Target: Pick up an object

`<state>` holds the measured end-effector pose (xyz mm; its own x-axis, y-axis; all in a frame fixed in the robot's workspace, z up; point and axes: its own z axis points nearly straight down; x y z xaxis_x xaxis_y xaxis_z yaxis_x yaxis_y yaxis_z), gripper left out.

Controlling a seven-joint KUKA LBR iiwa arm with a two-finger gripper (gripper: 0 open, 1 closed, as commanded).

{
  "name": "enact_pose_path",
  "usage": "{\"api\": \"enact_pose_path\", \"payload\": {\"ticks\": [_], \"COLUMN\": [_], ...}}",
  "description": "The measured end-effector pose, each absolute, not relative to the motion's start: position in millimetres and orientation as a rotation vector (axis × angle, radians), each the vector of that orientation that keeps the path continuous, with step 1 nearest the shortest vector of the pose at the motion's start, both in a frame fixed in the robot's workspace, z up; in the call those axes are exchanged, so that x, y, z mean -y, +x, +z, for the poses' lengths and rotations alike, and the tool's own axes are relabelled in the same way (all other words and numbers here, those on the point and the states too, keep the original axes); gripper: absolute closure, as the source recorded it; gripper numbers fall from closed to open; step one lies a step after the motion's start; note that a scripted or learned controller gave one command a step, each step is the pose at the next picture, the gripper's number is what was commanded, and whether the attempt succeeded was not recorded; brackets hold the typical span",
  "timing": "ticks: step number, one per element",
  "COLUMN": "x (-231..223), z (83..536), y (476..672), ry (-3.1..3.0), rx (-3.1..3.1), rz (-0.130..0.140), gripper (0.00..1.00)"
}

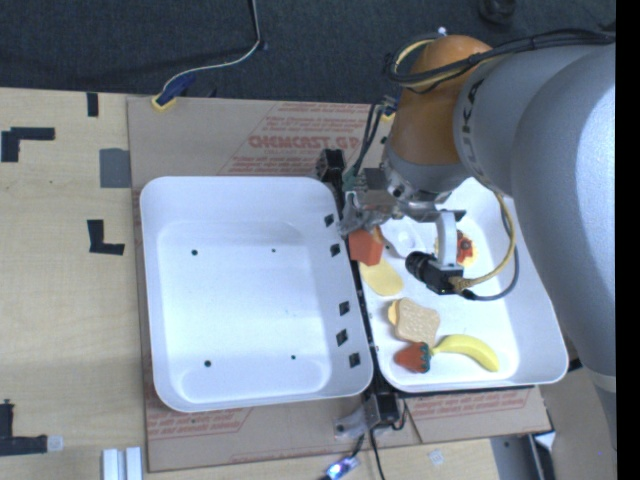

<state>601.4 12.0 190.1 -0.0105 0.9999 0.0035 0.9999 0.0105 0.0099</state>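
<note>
Two shallow white bins sit side by side on a cardboard sheet (290, 133): the left bin (165, 268) has an open white floor, while the right bin (535, 338) is crowded, its upper half covered by the arm. The gripper (362, 220) hangs at the right bin's left wall, directly above an orange block (367, 247) that touches its tip, though whether it grips the block cannot be told; a yellow disc (382, 279), a bread slice (416, 320), a strawberry (411, 358) and a banana (468, 351) lie nearer the front. The grey arm (560, 158) reaches in from the right, wrist pointed down.
</note>
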Motion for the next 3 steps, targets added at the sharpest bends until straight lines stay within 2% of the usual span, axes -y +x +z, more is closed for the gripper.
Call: {"api": "enact_pose_path", "payload": {"ticks": [1, 2, 3], "x": [-43, -97, -156], "z": [337, 369, 300], "y": [625.1, 596.4, 607.2], "ry": [2.206, 2.213, 2.219], "rx": [-2.221, -2.231, -2.232], "rz": [0.022, 0.006, -0.010], "gripper": [1.00, 1.00, 1.00]}}
